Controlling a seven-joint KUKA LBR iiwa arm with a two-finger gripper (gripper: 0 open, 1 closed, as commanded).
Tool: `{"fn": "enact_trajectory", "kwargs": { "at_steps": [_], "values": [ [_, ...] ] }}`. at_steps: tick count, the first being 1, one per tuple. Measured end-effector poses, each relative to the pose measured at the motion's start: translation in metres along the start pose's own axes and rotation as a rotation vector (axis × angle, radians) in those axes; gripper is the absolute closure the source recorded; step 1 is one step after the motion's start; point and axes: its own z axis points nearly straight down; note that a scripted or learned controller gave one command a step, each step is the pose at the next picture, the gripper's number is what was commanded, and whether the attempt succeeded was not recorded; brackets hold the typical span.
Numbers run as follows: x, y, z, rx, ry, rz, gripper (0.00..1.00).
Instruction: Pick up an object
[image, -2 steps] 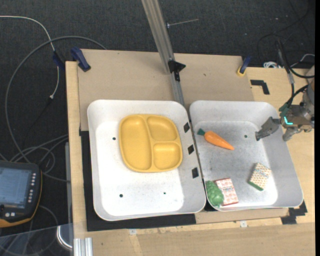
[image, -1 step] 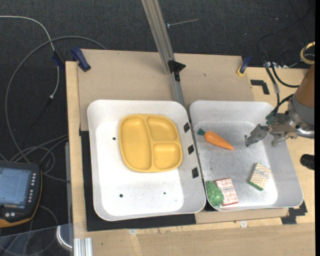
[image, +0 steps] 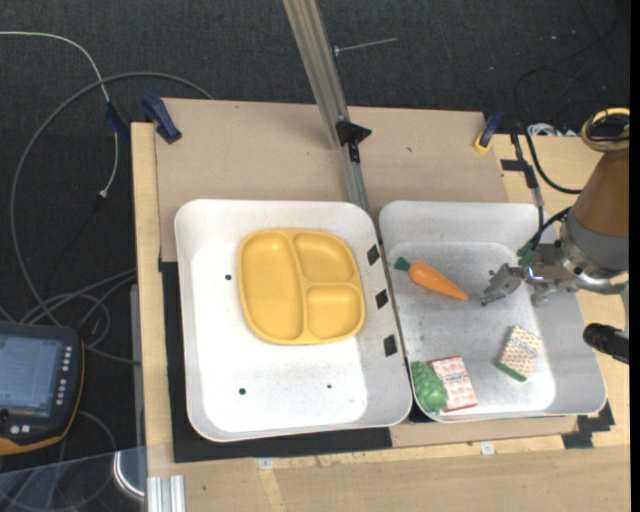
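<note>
The worktop (image: 430, 150) carries two white bins. The left bin (image: 210, 330) holds a yellow divided plate (image: 300, 284). The right bin (image: 460, 225) holds a toy carrot (image: 436, 280) near its middle, a patterned sponge (image: 520, 352) towards its right edge, and a small red box (image: 452, 383) beside a green toy (image: 429, 388) at its front-left corner. The end effector (image: 505, 283) hangs just right of the carrot, fingers spread, holding nothing. The carrot looks light, rigid and smooth; grip across its thick middle.

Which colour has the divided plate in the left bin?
Yellow divided plate, in the camera view.
</note>
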Motion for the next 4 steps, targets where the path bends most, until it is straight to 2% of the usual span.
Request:
{"fn": "enact_trajectory", "kwargs": {
  "at_steps": [1,2,4],
  "values": [
    [-0.003,0.001,0.043,0.000,0.000,0.000,0.00],
    [-0.003,0.002,0.029,-0.007,-0.001,-0.001,1.00],
    [0.004,-0.002,-0.087,-0.016,-0.006,-0.002,1.00]
  ]
}}
